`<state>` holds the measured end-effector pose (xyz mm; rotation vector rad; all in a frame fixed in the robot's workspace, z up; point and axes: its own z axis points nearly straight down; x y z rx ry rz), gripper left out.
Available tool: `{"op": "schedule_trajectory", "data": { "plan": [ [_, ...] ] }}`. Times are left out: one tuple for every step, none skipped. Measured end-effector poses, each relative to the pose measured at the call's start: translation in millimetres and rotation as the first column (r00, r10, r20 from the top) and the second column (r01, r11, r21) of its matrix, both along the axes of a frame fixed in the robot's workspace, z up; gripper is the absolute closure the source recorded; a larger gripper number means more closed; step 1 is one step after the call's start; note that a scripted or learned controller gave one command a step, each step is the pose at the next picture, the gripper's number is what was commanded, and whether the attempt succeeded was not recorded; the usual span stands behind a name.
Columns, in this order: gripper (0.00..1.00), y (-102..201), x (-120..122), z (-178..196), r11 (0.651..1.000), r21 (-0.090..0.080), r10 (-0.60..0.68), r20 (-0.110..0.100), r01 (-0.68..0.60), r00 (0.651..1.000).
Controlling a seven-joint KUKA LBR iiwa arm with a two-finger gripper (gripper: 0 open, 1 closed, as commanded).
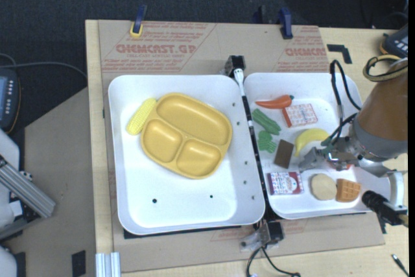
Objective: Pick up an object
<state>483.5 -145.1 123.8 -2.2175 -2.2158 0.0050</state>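
**Tool low in the right bin, nothing lifted yet**

The pick looks barely begun. The tool (319,159) sits low at the right of the frame, its dark metal tip down among the items in the right bin (324,79), close beside the yellow lemon-like piece (310,138) and just above the pale round bun (321,187). I cannot tell how far apart it stands, and nothing shows clamped in it, so no object counts as picked up. Everything seems to lie flat on the bin floor; closing on one item and raising it clear is all left to do

The candidates are small toy foods. An orange-red chilli (275,101), glossy and tapered, lies at the bin's upper left. Below it are two green pod-shaped pieces (265,130), smooth plastic. A printed card packet (300,115) lies flat to the chilli's right, and a second red-and-white packet (284,183) lies near the bin's lower left. A dark brown rectangular block (284,154) sits between the pods and the lemon. A waffle-like orange piece (347,190), gridded on top, touches the bun's right side

The left bin (123,139) holds a yellow three-compartment tray (186,135), rounded and matte, with a bumpy yellow corn cob (141,116) touching its upper left edge. Both bins are thin white plastic on a brown printed cardboard sheet covering the table (194,45)
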Motion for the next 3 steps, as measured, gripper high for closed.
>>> {"op": "schedule_trajectory", "data": {
  "plan": [
    [0.0, 1.8, 2.4, -37.4, 1.0, 0.003, 0.001, 0.009, -0.001, 1.0],
    [1.0, 2.1, 3.8, -24.3, 1.0, 0.002, 0.001, 0.016, -0.001, 1.0],
    [1.0, -0.9, 3.8, 38.8, 1.0, -0.005, 0.001, 0.012, -0.001, 1.0]
  ]
}}
